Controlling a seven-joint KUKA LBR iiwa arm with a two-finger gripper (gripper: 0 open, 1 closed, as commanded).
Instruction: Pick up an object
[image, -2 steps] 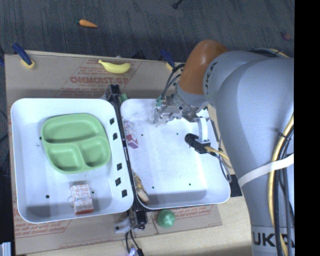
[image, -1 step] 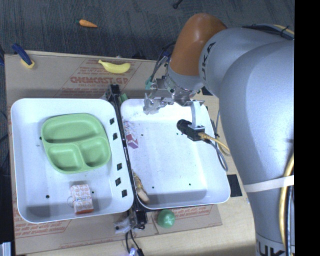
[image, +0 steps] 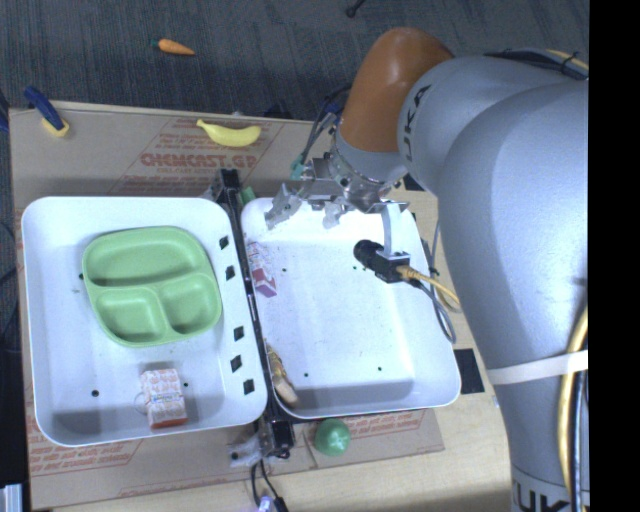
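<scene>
My gripper (image: 308, 208) hangs over the far left corner of the right bin (image: 400, 385). It is open, its two grey fingertips are spread, and nothing sits between them. Below and left of it, a small pink and white packet (image: 262, 270) leans against that bin's left wall. A tan object (image: 281, 382) lies in the same bin's near left corner. In the left bin (image: 45, 330) sit a green divided tray (image: 152, 283) and a small wrapped box (image: 163, 396).
A black connector with a yellow cable (image: 385, 262) hangs from the arm over the right bin. Outside the bins lie a banana (image: 230, 131), a carrot (image: 176, 46), a blue object (image: 45, 110) and a green ball (image: 332, 436). Black clips (image: 236, 300) line the divider between the bins.
</scene>
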